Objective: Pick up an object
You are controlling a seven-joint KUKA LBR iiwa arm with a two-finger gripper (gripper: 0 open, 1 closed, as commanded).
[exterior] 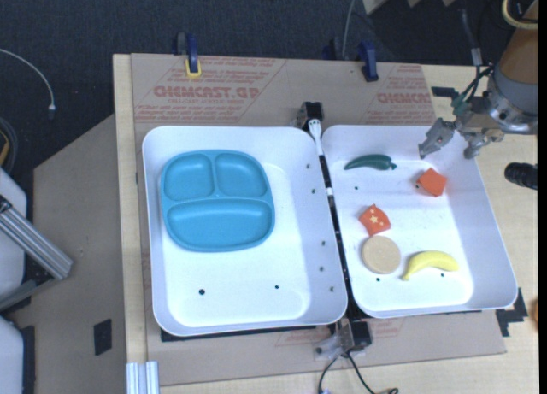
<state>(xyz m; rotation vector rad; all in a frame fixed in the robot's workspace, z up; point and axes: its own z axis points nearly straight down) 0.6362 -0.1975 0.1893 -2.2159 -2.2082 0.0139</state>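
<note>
The tabletop (256,93) is a brown board printed with red lettering, clamped at its far edge by two blue clamps (190,50). It carries two shallow white bins side by side. The left bin (291,298) holds a blue divided plate (218,200) with three compartments, set toward the bin's left and far side. The right bin (487,264) holds five small things, all lying apart from one another.

The arm (517,76) enters from the upper right, its wrist above the far right corner of the right bin. Its pincer (451,142) hangs over that corner with the two fingers spread well apart — nothing sits between them.

In the right bin, from largest down: a yellow banana (429,262) lies near the front right, curved, just right of a tan round disc (381,255). A dark green pepper (370,162) lies at the far side, left of the pincer. A red-orange piece (374,219) sits just behind the disc. An orange block (432,182) rests nearest the pincer — below and slightly left of the fingertips, not touching them.
</note>
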